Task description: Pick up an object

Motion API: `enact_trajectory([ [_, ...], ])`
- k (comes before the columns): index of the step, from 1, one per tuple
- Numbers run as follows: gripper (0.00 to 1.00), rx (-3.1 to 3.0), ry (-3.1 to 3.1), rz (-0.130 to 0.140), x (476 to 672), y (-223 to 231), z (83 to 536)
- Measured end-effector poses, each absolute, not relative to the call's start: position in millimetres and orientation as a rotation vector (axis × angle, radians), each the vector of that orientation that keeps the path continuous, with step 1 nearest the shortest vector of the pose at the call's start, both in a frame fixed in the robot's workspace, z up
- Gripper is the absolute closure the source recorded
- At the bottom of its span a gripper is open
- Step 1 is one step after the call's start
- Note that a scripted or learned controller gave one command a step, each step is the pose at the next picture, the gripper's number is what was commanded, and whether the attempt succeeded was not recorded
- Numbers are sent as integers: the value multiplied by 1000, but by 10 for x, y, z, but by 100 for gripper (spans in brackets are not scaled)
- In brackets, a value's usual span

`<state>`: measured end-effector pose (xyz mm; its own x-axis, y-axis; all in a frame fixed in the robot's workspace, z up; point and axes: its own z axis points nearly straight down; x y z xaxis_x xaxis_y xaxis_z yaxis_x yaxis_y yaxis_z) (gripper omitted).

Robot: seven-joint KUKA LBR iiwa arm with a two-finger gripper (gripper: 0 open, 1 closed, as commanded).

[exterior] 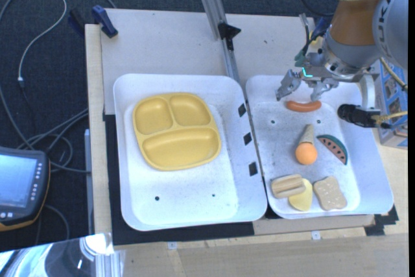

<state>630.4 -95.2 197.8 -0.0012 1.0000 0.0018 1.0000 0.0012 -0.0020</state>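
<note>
**Pincer poised over the sausage, nothing lifted yet**

The pincer hangs at the far end of the right bin, its fingers spread wide, one near 435,228 and the other by the sausage's right end. Just beneath and between them lies the toy sausage, flat on the bin floor and not gripped. Nearer the camera sit an orange ice-cream cone, a watermelon slice, a bun-like piece, a yellow wedge and a cracker. The left bin carries a yellow divided tray. By my reading, the approach is made; closing on the sausage and raising it remain.
</note>
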Motion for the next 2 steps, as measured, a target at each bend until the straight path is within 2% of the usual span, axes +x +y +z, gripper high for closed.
enact_trajectory([
  [2,0,-2216,-2217,7,6348,-877,893],
])
